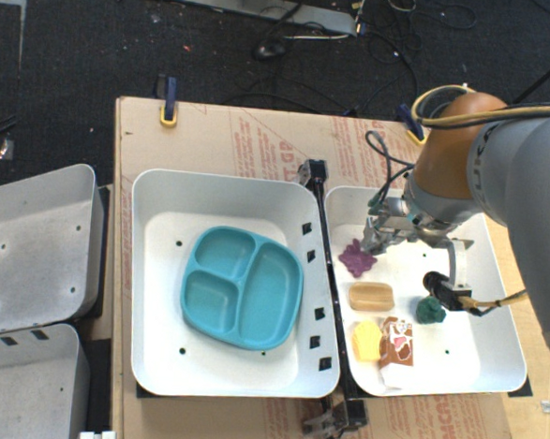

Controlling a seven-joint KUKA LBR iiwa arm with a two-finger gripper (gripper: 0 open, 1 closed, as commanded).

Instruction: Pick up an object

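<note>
The big grey arm comes in from the right and bends down over the right bin. The orange band sits just above its wrist. The arm points almost straight down at the far left part of that bin.

The left bin holds a blue tray with three parts in it. The tray lies flat in the middle of its bin.

The right bin holds the small things to pick from. A tan block lies near the middle. A yellow block lies closer to the near edge, and a red and white packet touches its right side. A green toy lies to the right of the tan block, just below a black part that hangs off the wrist. A purple toy lies by the left wall.

The gripper hangs just above the purple toy, close to it or maybe touching it. The wrist hides its tip, so I cannot tell if it is spread wide or squeezed tight.

I think the job is not done yet. Nothing looks lifted; every toy lies on the bin floor. The purple toy looks like the one it wants. Grabbing and lifting are left.
</note>
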